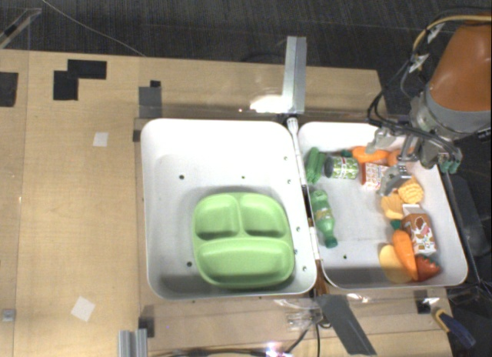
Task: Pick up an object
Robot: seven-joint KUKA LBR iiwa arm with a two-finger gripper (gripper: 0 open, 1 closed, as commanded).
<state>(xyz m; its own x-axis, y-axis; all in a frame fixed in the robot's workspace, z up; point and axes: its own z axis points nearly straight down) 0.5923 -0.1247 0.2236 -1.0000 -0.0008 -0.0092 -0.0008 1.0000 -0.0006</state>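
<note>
One camera sits fixed above the desk [69, 217] and looks down on it at a slant, from far enough back to take in both white bins whole, side by side. The left bin [165, 155] fills the middle of the view; the right bin [453, 263] lies toward the right edge. Dark carpet floor [192, 9] runs across the top of the view, beyond the far edge of the desk, so the camera faces away from the near side. The arm [461, 78] enters from the upper right, above the right bin.
</note>
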